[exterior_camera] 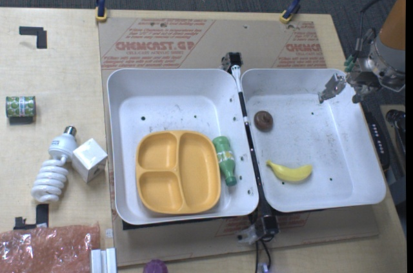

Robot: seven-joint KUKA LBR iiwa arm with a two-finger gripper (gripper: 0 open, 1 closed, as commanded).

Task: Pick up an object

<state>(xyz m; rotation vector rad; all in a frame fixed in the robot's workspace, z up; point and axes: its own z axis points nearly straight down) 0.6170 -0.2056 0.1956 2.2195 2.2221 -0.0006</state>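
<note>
The right bin (361, 155) holds a yellow banana (290, 171) near its front and a small brown round object (262, 120) by its left wall. In the left bin (122, 110) a yellow divided plate (177, 171) lies flat, with a green bottle (225, 160) on its side along the plate's right edge. My gripper (343, 90) hangs over the right bin's far right corner, open, with nothing between its fingers. It is well to the right of the brown object and up-right of the banana.
On the bench left of the bins lie a spiral light bulb (51, 168), a white cube (90, 159), a green can (20, 107) and a pink mesh bag (45, 249). Blue-yellow clamps (101, 5) hold the board at the back.
</note>
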